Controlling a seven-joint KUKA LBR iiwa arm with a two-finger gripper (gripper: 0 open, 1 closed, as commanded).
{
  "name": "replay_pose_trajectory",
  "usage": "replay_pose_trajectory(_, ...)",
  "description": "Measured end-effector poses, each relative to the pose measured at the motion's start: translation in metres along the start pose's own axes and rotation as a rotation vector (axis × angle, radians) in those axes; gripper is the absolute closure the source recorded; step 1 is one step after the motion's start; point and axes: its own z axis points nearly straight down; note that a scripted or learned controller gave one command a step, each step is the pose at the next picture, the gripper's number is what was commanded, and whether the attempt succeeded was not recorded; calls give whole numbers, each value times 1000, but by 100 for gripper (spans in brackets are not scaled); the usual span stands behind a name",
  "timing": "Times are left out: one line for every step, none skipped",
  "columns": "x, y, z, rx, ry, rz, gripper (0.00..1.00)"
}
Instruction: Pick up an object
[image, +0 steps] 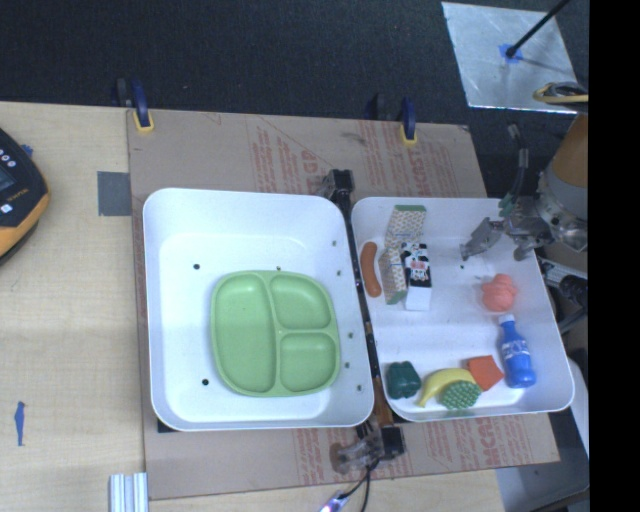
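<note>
The gripper (487, 240) hangs over the far right part of the right bin (450, 370), reaching in from the right. Its two thin grey fingers (478, 243) stand apart with nothing between them. The arm behind it is cut off at the picture's edge, and its wrist is a tangle of grey parts that is hard to read.

Taking the right bin as the landmark: a pink ball (499, 292) lies near its right wall, just in front of the gripper and apart from it. A blue bottle (516, 352) with a white cap lies nearer the front, close to the same wall. Beside the bottle, an orange block (485, 371) sits against a yellow banana (446, 381), and a round green speckled thing (460, 395) touches the banana's front; what it is cannot be made out. A dark green lump (403, 379) sits at the bin's front left. Along the left wall lies a sausage (371, 268), and next to it a patterned carton (403, 248) with a small black and white box (416, 272) leaning on it; their prints are too small to read.

To the left of the right bin stands the left bin (180, 300), holding a green divided plate (274, 332). Far to the left, a yellow and black device (15, 200) is cut off by the edge.
</note>
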Motion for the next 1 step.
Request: replay_pose_trajectory(0,-42,63,-2,0,0,0)
